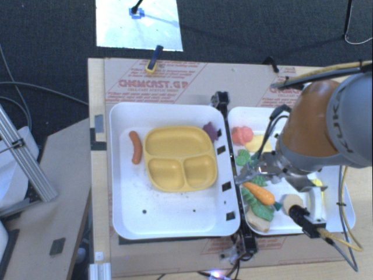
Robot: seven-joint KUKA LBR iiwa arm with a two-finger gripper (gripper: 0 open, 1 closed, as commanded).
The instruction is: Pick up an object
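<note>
The right bin (344, 212) holds several toy foods: a pink-red piece (242, 135) at the back, a yellow piece (258, 144) beside it, an orange carrot (260, 193), green leafy pieces (260, 210) and a tan round piece (293, 202). My gripper (254, 171) hangs low over the left part of this bin, just above the carrot and next to the divider. The grey arm with its orange band (312, 124) covers the middle of the bin. Nothing is visibly held.
The left bin (125, 214) holds a yellow divided plate (178, 157), an orange sausage (136, 147) to its left and a small purple piece (210, 130) at its back right corner. A black clip strip (228, 156) runs between the bins. Cables trail at the front right.
</note>
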